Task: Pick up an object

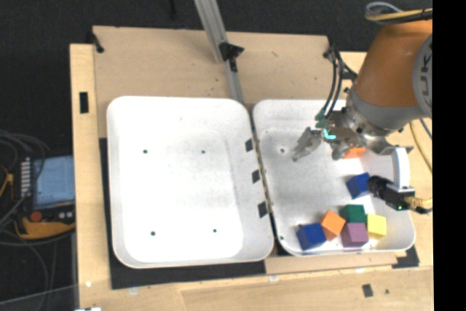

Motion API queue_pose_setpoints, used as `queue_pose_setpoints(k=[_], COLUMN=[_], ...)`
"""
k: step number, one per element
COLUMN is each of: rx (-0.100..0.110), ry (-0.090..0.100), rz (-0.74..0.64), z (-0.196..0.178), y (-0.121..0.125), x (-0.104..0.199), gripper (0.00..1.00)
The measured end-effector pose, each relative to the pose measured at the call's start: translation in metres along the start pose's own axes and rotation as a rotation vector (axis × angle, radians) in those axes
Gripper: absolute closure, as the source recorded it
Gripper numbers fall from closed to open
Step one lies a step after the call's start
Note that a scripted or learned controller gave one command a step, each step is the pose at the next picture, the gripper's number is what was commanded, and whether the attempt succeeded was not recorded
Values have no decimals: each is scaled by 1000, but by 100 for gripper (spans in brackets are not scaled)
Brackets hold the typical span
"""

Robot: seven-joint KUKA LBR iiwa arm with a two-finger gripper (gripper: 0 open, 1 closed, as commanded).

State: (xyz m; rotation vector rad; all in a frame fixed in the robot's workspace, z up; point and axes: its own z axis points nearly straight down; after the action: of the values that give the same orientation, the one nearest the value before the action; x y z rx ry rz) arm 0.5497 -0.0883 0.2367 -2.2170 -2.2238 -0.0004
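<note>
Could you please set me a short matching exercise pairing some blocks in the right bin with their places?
Things:
1. yellow block
2. purple block
3. green block
4. orange block

Places:
A. directly behind the purple block
B. farthest right in the cluster
C. between two blue-and-green neighbours, left of purple
D. at the front rim, beside the yellow

Pairs: 1-B, 2-D, 3-A, 4-C

Left white bin point(182, 178) and right white bin point(291, 178) sit touching side by side on a tan wooden bench point(145, 62). A grey metal pole point(207, 4) slants from the far edge toward the bins' junction. Off the bench, left: blue box point(54, 180) with black cables point(22, 149).
</note>
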Motion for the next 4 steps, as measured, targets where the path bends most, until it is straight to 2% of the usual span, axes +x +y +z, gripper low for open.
queue_pose_setpoints(k=[1, 4], rx=[-2, 4], ry=[0, -3], rz=[4, 6], z=[0, 138], y=[0, -4], x=[0, -7], gripper=[0, 0])
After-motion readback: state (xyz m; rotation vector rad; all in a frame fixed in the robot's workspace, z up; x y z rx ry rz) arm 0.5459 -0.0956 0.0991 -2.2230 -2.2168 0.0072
